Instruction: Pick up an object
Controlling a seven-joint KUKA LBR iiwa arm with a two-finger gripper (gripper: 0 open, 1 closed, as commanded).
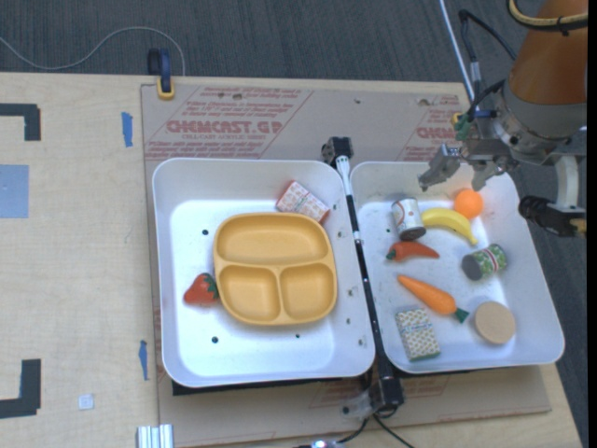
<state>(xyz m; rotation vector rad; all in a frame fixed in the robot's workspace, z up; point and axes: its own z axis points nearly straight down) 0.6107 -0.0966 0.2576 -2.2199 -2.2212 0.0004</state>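
My gripper hangs over the far edge of the right bin; its fingers are spread open with nothing between them. Just below it lies an orange ball. A yellow banana and a small tin can sit close by, to the ball's left. Further toward the front are a red pepper, a carrot, a green can on its side, a patterned box and a tan round disc.
The left bin holds a yellow divided plate, a strawberry at the plate's left and a small packet at the back. A black clamp sits between the bins at their far edge. Cables run by the arm.
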